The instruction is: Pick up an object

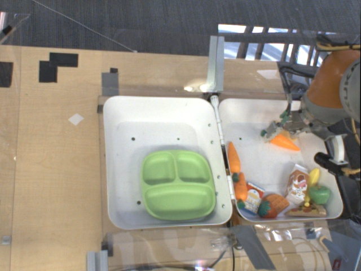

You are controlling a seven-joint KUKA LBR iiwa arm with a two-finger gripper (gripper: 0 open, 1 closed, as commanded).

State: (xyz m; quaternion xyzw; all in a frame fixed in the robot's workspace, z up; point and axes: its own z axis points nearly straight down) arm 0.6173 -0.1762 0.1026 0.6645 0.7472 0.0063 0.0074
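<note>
Wooden bench point(51, 168), perhaps dark carpet point(141, 16).

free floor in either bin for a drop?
Left bin: bare strip along the far wall and left side, around the green plate. Right bin: open middle patch between the carrots on the divider and the gripper. Near right corner is packed with toy food.

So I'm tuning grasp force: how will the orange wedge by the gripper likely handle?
The orange wedge looks like moulded toy food, so probably stiff and light. Its tapering sides may slip out of a pinch. It lies flat, so rolling seems unlikely.
</note>
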